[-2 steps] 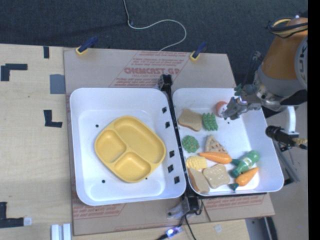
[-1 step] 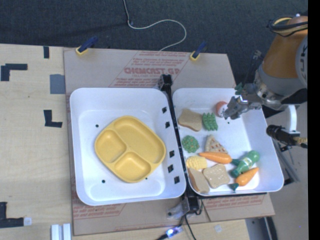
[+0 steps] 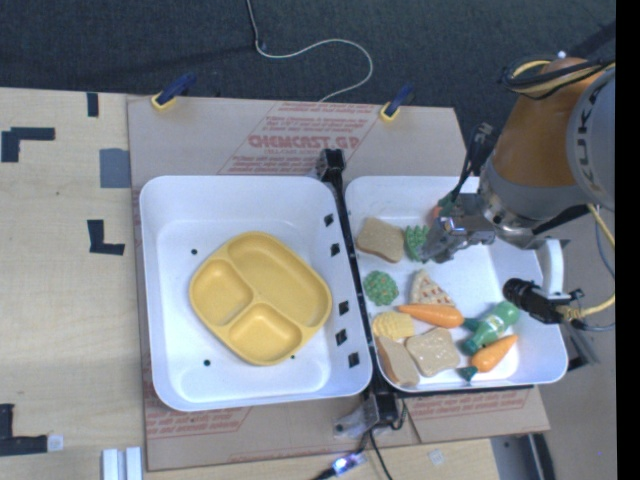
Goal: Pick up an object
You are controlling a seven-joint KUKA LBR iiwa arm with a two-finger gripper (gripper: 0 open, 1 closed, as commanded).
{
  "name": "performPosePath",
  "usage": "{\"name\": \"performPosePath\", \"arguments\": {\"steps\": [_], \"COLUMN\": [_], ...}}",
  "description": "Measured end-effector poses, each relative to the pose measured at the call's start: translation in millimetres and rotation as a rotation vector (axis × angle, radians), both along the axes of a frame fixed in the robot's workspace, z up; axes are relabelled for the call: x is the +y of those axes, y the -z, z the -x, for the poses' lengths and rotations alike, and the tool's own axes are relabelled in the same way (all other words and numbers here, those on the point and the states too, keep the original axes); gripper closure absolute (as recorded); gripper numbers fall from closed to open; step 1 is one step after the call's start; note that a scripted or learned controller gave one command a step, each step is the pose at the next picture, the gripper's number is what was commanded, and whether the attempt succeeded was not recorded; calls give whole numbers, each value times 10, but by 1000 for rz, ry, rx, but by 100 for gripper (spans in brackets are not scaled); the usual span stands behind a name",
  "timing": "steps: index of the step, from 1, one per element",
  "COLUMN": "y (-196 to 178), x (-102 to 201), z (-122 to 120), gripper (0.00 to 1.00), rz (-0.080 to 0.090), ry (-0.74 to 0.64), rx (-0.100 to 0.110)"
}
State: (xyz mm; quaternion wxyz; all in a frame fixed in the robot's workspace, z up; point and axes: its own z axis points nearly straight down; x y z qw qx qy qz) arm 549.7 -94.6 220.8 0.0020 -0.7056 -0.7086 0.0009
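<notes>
Red "CHEMCAST GP" lettering (image 3: 303,142) marks the cardboard sheet (image 3: 200,138) beyond the bins. The gripper (image 3: 437,240) hovers beside a green toy (image 3: 415,240); finger state cannot be told.

The arm (image 3: 560,148) is cut off by the right edge, and its wrist hides part of the right bin (image 3: 540,373). Whether its jaws are parted is too small and dark to tell. The green toy (image 3: 416,241) beside them is partly hidden.

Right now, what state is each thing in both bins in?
Yellow tray: lying flat in the left bin, compartments up, nothing in them.
Toy foods: loose in the right bin.
Large carrot: lying on its side.
Gripper: low over the right bin, near the green piece.
</notes>
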Motion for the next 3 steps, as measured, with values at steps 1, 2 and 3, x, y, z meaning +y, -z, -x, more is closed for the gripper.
{"name": "performPosePath", "arguments": {"steps": [1, 2, 3], "y": [-53, -96, -113], "x": [349, 239, 230], "z": [238, 270, 246], "gripper": [100, 100, 100], "rz": [0, 1, 1], "ry": [1, 4, 3], "rx": [0, -3, -2]}}
